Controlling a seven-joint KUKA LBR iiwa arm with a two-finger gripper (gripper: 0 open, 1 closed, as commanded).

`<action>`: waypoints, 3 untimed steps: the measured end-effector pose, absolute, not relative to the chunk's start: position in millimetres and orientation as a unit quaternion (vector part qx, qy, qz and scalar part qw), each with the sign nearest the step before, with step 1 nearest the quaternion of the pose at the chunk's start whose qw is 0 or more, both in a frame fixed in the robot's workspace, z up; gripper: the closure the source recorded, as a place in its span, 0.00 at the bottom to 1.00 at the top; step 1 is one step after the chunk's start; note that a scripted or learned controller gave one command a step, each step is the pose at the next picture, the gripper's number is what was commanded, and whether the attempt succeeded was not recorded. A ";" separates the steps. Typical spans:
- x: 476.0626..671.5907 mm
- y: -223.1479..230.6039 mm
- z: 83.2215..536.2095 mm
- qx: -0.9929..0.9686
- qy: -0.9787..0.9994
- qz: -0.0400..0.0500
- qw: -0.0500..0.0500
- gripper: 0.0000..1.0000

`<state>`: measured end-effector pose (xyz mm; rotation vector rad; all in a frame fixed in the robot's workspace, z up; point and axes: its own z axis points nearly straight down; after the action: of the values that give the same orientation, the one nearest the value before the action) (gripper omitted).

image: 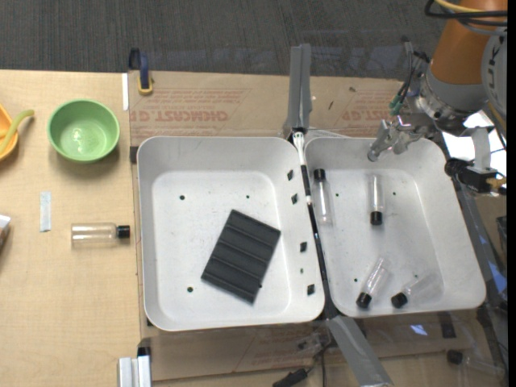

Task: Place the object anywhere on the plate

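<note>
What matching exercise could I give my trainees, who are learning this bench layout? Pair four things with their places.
Things:
1. black ribbed plate
2. green bowl
3. end effector
4. clear bottle with a black cap

Places:
A. on the bench, below the bowl in the view
B. over the right bin's far rim
C. lying in the left bin
D. on the bench, far left of the bins

Pairs: 1-C, 2-D, 3-B, 4-A

Two bins sit side by side on the counter (72,313). The left bin (161,297) holds a ribbed plate (241,256). The right bin (451,280) holds four tubes (375,201). Toward the counter's left edge a bowl (84,130) lies behind a small bottle (99,232).
</note>
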<state>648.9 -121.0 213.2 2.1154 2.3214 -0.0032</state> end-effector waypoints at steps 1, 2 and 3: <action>578.1 -33.8 199.4 0.644 0.765 -0.001 -0.001 1.00; 590.2 40.9 190.4 0.622 0.783 -0.001 0.000 1.00; 659.0 100.1 185.0 0.527 0.850 -0.001 0.001 1.00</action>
<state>659.0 100.1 185.0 1.6541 2.6696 -0.0024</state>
